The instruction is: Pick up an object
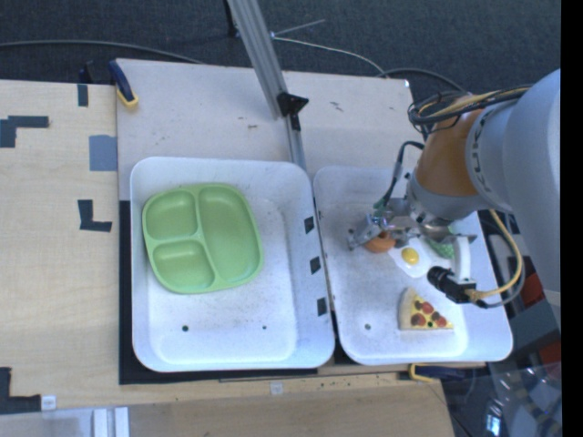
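Right at the claw (372,235) tips, touching or nearly so: small orange toy (383,242) in the right bin (364,335). Grip state impossible to tell. Just beyond, toward the arm: fried egg (410,259); farther down, pizza slice (423,312).

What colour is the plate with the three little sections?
Light green. The plate shows clearly in the camera view, lying in the left bin.
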`<state>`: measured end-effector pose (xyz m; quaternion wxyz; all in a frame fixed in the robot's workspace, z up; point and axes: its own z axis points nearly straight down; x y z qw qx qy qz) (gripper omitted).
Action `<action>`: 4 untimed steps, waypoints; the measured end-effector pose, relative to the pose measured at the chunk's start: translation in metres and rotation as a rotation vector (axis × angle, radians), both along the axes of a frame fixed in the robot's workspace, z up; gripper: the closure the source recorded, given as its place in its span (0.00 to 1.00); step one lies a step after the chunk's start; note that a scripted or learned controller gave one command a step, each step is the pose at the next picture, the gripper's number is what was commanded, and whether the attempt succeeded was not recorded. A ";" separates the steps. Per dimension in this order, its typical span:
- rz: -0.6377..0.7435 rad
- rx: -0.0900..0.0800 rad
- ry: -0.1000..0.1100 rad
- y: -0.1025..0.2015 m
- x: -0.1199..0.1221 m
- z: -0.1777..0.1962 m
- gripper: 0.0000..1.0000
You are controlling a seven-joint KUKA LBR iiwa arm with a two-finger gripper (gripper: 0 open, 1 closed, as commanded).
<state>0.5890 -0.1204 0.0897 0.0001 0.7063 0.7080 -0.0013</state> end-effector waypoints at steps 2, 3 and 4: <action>0.000 0.001 -0.006 0.002 0.008 0.074 1.00; 0.000 0.002 -0.005 0.004 0.015 0.118 1.00; -0.001 0.002 -0.002 0.005 0.015 0.134 1.00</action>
